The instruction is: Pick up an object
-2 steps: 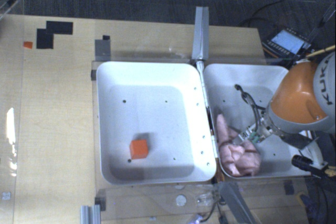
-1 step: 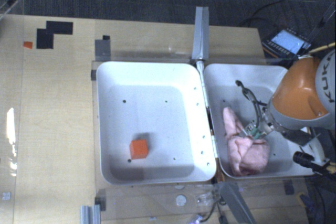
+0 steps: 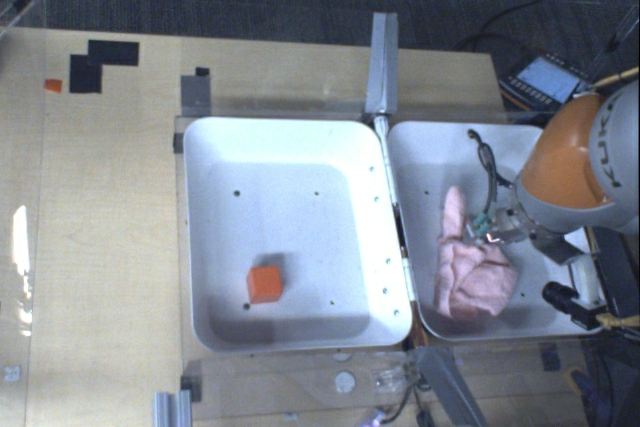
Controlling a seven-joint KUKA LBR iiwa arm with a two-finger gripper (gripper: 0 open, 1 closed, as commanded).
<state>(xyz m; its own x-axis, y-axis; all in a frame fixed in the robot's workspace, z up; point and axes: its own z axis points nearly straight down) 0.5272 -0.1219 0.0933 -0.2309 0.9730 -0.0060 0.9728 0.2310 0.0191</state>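
Observation:
A crumpled pink cloth (image 3: 470,270) lies in the right bin (image 3: 430,155), toward its front. My gripper (image 3: 489,229) hangs low over the cloth's upper edge, at the end of the grey arm with the orange band (image 3: 565,165) reaching in from the right. From this angle I cannot make out how it stands against the cloth. An orange block (image 3: 265,284) rests in the left bin (image 3: 280,155), near its front left corner, far from the gripper.
A metal divider post (image 3: 383,65) stands behind the seam between the bins. Black blocks (image 3: 98,62) and a small orange piece (image 3: 53,86) lie on the wooden bench at far left. A tablet (image 3: 545,80) and cables sit at back right.

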